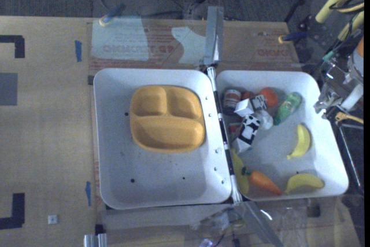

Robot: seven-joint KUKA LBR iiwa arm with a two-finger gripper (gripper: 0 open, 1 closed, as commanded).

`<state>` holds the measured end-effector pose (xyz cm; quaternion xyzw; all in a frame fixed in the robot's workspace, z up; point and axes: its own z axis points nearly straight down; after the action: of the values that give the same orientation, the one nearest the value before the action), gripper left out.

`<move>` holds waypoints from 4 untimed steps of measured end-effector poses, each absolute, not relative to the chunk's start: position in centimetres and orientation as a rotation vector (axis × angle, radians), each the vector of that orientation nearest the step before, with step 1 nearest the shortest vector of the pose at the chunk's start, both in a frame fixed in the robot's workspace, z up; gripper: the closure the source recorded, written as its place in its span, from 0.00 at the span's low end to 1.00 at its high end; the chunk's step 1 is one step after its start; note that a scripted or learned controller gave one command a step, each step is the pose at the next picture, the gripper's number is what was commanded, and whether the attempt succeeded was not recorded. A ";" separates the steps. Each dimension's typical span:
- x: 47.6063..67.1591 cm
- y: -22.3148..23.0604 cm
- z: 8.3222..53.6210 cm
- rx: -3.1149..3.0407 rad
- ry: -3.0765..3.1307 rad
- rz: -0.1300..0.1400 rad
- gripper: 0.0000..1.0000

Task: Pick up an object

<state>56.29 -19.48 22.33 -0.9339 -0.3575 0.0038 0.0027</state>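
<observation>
Lying left of the end effector (330, 102), a banana (300, 142)

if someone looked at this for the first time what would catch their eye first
The big yellow divided plate sitting alone in the left bin stands out most. Next comes the clutter in the right bin: two bananas along its right and bottom sides, a carrot near the bottom, and a green bottle up top. The robot's hand sits at that bin's right rim.

My arm's wrist end

I'm seeing pale grey metal gripper (330, 102) hardware, with yellow cables (347, 4) trailing above it.
</observation>
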 end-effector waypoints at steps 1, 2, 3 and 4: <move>56.4 -19.4 23.0 -2.927 -1.124 0.019 1.00; 57.0 -22.1 16.0 -3.001 -0.911 0.014 1.00; 58.7 -22.3 23.2 -3.061 -0.710 0.005 1.00; 62.2 -20.9 16.9 -3.099 -0.498 0.013 1.00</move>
<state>62.19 -20.95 16.93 -0.9873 -0.1587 0.0041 0.0016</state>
